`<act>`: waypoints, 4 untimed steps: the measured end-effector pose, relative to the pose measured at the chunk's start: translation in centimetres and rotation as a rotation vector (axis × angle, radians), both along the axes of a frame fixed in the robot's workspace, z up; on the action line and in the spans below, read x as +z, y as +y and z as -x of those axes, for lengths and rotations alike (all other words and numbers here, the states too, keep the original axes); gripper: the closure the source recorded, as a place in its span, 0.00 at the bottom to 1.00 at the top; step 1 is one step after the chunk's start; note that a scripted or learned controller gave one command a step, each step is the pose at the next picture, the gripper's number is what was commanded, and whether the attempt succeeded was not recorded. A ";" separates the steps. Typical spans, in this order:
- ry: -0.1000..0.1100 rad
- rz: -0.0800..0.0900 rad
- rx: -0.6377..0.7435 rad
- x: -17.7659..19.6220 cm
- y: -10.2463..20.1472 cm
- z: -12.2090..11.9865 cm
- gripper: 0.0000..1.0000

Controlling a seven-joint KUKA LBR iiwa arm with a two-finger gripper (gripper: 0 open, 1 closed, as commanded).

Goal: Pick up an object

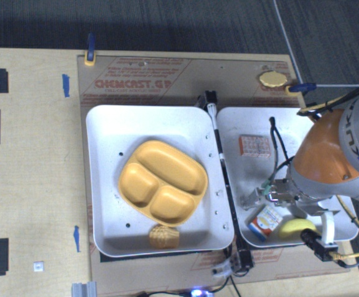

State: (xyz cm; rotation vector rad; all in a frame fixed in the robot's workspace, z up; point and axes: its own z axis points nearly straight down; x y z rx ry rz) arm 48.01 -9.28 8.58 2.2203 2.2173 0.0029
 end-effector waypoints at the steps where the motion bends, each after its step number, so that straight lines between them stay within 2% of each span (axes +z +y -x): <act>1: 0.000 -0.001 0.001 0.0 0.0 0.0 0.00; 4: 0.000 0.000 0.000 0.0 0.0 0.0 0.00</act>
